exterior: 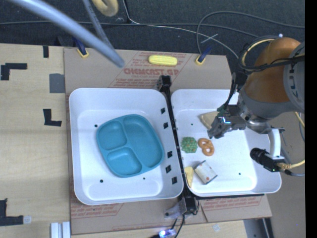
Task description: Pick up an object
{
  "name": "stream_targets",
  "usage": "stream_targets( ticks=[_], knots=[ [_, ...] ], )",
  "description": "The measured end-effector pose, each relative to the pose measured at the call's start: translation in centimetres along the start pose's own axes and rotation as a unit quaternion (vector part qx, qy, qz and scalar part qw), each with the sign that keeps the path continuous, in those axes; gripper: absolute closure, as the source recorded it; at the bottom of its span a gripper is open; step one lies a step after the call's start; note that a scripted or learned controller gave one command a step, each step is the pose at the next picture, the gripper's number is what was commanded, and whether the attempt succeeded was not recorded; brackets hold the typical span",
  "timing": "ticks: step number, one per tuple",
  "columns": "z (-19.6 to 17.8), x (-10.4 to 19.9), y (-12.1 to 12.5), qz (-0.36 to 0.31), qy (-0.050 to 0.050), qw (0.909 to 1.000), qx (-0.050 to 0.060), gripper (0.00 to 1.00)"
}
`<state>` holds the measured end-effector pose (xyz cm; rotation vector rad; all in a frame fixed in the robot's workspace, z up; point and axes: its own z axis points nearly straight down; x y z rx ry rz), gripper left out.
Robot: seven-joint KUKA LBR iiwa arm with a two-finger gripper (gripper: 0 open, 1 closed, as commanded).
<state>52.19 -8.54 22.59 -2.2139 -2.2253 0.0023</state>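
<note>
A: What does the surface (29,133) look like?

B: Pale wood grain at the left of the frame, with black tape marks on it. A brown cardboard sheet (143,73) with red print lies under two white bins. Above it, along the top of the frame, is dark carpet-like flooring with thin cables (208,26) trailing across.

A: And the bins?

B: The left bin (84,182) holds a blue divided plate (130,144), centre-left of the frame. The right bin (247,182) holds a green broccoli-like piece (188,144) touching or just beside an orange pretzel-shaped ring (206,146), a tan wedge (208,118) higher up, and a small white block (205,173) beside a yellow piece (189,174) near the lower edge.

A: Where's the end effector (218,129)?

B: Right of centre, low over the right bin, just right of the tan wedge and above the orange ring. Whether it is released or clenched I cannot tell.

A: Anything else?

B: A yellow corn cob (162,60) on the cardboard at upper centre, and a grey pole (64,19) slanting across the upper left
</note>
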Motion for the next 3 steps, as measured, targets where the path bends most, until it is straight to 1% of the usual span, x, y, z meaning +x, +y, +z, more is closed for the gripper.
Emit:
stream_targets(
  ticks=[1, 2, 3],
  knots=[
    [1.1, 5.5, 1.3, -0.001, 0.000, 1.0000, 0.000, 1.00],
    [-0.1, 10.9, 2.6, -0.001, 0.000, 1.0000, -0.001, 1.00],
    [1.0, 15.9, 3.5, -0.001, 0.000, 1.0000, 0.000, 1.00]
  ],
)
